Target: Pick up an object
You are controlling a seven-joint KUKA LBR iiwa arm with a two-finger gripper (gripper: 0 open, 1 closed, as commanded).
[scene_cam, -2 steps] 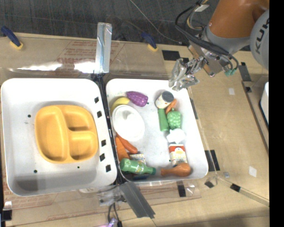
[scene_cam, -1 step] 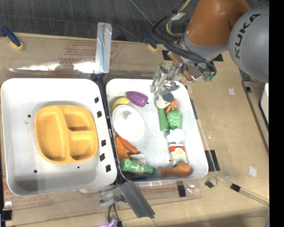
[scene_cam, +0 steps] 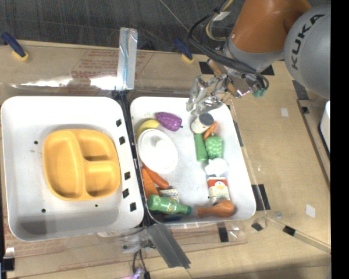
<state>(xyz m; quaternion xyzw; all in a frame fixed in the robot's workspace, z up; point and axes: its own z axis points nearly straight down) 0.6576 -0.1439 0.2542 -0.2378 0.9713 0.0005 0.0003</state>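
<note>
My gripper [scene_cam: 205,99] hangs over the far rim of the right bin [scene_cam: 244,173], its metal fingers [scene_cam: 195,100] apart and nothing between them. Just below it lie a small round grey-capped item [scene_cam: 202,121] and an orange piece [scene_cam: 210,131]. Further down the bin are a green bottle [scene_cam: 200,147], a green bumpy toy [scene_cam: 214,147], a white lump [scene_cam: 217,167] and a red-labelled bottle [scene_cam: 218,188]. Purple grapes [scene_cam: 168,121], a yellow piece [scene_cam: 147,125] and a white bowl [scene_cam: 158,150] sit to the left.
A yellow divided plate [scene_cam: 81,161] lies in the left bin [scene_cam: 11,156]. Along the right bin's near edge lie a green bottle [scene_cam: 168,205], orange carrots [scene_cam: 151,180] and an orange toy [scene_cam: 218,210]. The arm's cables [scene_cam: 209,28] loop above the gripper.
</note>
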